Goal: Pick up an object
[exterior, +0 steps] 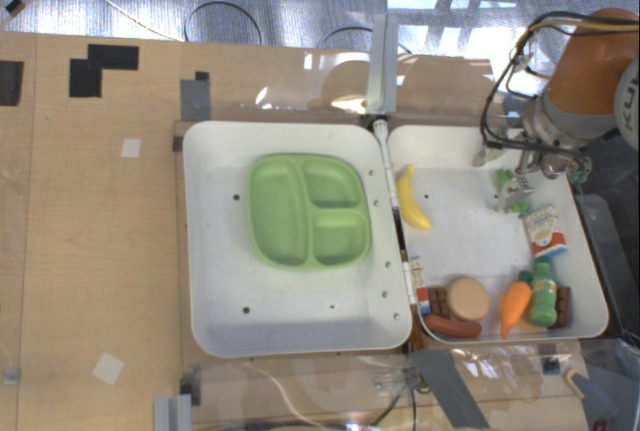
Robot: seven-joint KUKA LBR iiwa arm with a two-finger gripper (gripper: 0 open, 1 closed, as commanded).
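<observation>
Where the grey arm with its orange band reaches in from the right, the jaws [516,187] are seen low over the far part of the right bin [455,219]; whether they are open or closed cannot be told. A curved yellow banana [412,200] lies near the bin's left wall. Along the near edge are grouped a round tan bun [467,299], a reddish sausage [453,326], a tapered orange carrot [514,306] and a green bottle [543,299]. A glossy red-and-white packet [543,227] is noted near the jaws. A smooth green compartment tray [308,210] rests in the left bin [220,299].
</observation>
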